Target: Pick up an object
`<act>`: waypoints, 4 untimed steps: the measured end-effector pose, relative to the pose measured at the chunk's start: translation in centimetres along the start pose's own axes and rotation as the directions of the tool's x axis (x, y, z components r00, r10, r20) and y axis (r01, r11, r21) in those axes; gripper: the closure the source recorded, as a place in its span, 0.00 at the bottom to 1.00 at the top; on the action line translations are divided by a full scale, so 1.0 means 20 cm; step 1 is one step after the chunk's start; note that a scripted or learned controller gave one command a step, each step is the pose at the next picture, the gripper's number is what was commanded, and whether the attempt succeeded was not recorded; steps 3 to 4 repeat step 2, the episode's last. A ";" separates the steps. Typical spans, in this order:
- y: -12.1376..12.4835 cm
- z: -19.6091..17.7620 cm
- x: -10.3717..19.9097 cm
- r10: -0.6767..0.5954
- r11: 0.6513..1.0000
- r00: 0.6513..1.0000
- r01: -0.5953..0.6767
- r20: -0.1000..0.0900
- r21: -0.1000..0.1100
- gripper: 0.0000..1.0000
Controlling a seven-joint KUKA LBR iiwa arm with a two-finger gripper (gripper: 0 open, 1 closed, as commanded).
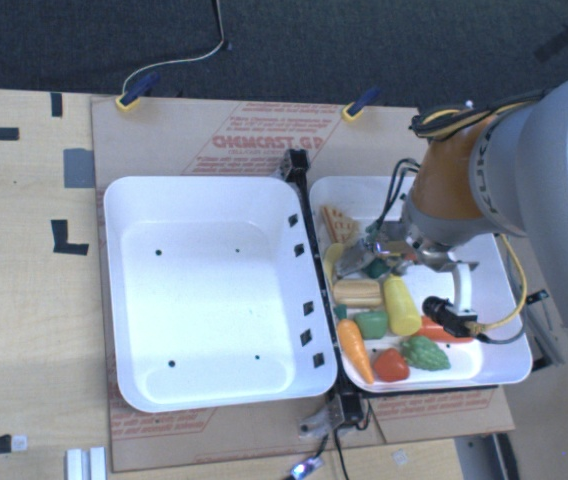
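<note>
The right bin (494,368) holds a pile of toy food. An orange carrot (354,351) lies by the near left wall, with a red tomato (391,365) and a green leafy piece (426,353) beside it. A yellow piece (401,306) stands in the middle, a tan roll (357,292) to its left, a small green piece (370,323) below that. A ridged tan wafer (339,225) leans at the far left. My gripper (382,253) is low in the bin just above the roll and the yellow piece, with its tip hidden among the items.
The left bin (204,288) sits against the right one, divided by a black rail (304,258). The grey arm with its orange band (454,183) covers the right bin's far right part. A black and yellow cable (464,320) trails over the food.
</note>
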State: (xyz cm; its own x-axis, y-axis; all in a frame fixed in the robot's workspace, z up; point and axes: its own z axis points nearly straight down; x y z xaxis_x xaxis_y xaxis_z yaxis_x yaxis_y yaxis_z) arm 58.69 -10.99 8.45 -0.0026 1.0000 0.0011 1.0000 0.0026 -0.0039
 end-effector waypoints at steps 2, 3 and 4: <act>0.22 -0.53 0.34 -0.007 1.000 1.000 0.007 0.000 -0.014 1.00; 0.22 -0.53 0.34 -0.007 1.000 1.000 0.007 0.000 -0.014 1.00; 0.22 -0.53 0.34 -0.007 1.000 1.000 0.007 0.000 -0.014 1.00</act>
